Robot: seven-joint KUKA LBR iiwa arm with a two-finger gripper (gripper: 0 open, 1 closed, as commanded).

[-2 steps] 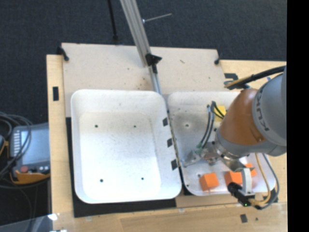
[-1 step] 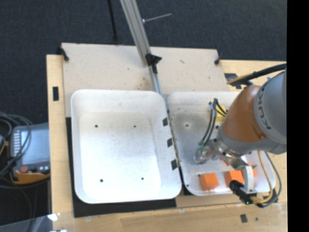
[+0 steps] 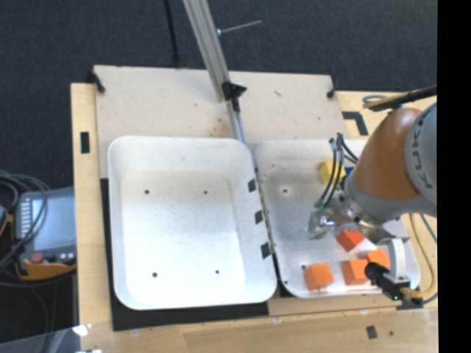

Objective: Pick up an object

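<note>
My gripper (image 3: pixel 321 223) hangs low over the middle of the right bin (image 3: pixel 288 169), under the grey wrist and its orange band. A red-orange block (image 3: pixel 350 239) lies just to its lower right, close to the gripper body. Three orange blocks sit near the bin's front edge: one at the left (image 3: pixel 319 276), one in the middle (image 3: pixel 355 271) and one further right (image 3: pixel 380 257). A yellow object (image 3: pixel 327 171) lies behind the gripper, partly hidden by cables and the arm.
The left bin (image 3: pixel 180 219) stands beside the right one, with a low wall between them. A slanted aluminium post (image 3: pixel 210 46) rises from the bench behind the bins. A control pendant (image 3: pixel 40 230) lies off the bench at the left.
</note>
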